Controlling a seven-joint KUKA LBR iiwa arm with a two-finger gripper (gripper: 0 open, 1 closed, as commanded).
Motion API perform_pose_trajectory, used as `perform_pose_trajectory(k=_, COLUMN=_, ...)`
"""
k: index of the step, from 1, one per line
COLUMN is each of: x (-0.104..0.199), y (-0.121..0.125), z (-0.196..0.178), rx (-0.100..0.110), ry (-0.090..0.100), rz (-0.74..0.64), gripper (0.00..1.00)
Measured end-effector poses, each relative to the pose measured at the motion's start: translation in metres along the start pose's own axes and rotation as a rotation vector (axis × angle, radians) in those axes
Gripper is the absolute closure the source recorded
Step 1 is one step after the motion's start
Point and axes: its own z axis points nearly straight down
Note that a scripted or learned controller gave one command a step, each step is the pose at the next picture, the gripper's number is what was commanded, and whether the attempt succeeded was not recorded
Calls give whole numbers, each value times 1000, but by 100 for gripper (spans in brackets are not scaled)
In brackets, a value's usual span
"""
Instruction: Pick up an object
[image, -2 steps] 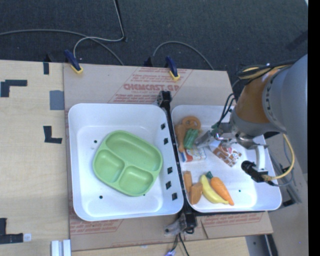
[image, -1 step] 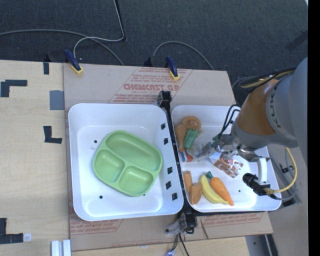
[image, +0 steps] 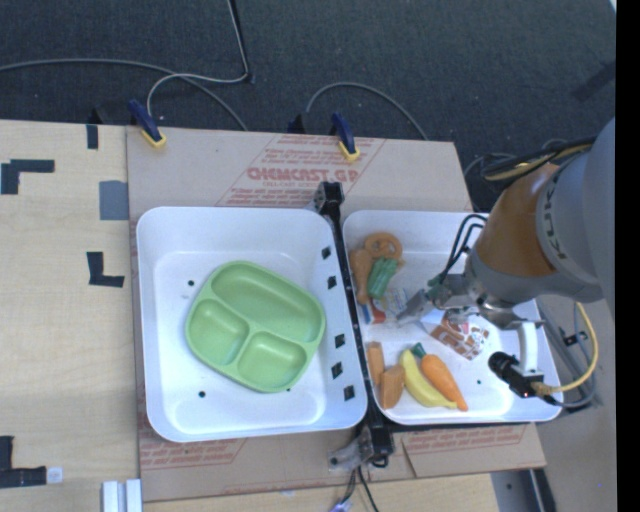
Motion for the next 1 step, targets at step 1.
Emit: perform_pose_trajectory(k=1, x=-3, y=-4, z=0, rx=-3, ry=-2, rz=0, gripper=0)
